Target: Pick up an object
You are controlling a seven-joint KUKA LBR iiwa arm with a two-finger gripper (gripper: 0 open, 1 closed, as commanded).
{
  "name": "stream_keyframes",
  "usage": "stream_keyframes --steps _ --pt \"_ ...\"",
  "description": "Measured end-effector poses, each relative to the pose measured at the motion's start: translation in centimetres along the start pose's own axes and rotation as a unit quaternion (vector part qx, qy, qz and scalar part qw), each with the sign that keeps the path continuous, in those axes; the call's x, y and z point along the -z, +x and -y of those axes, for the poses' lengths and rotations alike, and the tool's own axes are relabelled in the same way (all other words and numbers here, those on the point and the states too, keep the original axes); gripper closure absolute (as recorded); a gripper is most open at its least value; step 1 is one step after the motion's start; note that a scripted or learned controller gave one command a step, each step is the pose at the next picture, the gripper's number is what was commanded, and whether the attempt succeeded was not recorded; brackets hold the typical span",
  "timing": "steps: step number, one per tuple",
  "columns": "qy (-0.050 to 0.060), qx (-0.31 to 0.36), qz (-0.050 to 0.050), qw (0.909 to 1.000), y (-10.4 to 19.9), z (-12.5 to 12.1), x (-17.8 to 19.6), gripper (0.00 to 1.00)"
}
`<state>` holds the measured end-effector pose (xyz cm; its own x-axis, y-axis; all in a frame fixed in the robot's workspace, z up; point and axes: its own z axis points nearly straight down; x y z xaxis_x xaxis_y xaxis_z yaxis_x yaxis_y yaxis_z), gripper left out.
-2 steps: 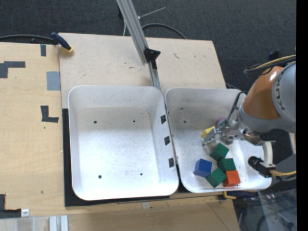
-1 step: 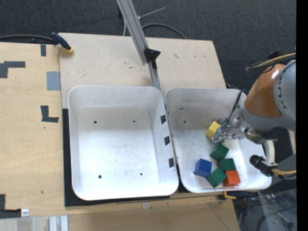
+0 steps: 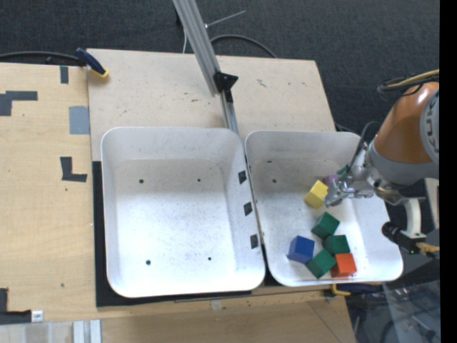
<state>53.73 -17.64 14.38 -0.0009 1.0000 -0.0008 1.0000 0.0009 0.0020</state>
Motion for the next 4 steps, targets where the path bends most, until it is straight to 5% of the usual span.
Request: stream_keyframes --steps 2,4 --pt "-0.001 0.000 0.000 1.0000 0.6 0.5 8.9 1.00" --pt "0.002 0.002 -0.001 1.0000 10.7 -2.7 8.5 1.00"
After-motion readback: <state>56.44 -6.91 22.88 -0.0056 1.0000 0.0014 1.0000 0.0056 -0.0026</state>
